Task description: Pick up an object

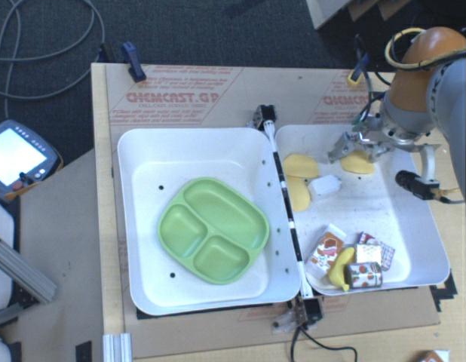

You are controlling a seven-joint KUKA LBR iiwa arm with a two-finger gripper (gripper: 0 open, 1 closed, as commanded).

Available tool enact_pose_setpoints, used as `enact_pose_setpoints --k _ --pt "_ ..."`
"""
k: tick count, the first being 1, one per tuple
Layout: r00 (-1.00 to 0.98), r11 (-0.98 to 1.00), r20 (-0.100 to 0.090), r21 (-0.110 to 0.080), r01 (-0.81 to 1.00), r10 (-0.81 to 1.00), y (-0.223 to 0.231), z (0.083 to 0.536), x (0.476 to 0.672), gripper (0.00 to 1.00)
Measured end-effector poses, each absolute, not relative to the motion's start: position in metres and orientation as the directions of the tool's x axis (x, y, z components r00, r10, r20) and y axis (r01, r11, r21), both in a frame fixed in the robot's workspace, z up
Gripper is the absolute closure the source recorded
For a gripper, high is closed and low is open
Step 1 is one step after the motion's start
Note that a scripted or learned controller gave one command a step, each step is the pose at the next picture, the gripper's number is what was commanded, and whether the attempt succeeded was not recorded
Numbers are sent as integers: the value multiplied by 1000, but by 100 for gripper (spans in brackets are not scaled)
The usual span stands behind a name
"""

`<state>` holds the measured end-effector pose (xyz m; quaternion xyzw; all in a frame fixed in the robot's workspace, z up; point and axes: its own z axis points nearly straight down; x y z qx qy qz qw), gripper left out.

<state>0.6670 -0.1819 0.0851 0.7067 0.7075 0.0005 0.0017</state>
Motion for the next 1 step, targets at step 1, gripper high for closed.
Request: enact_pose_setpoints --k 1 --pt "-3 3 -5 8 1000 1000 -182 97 668 100"
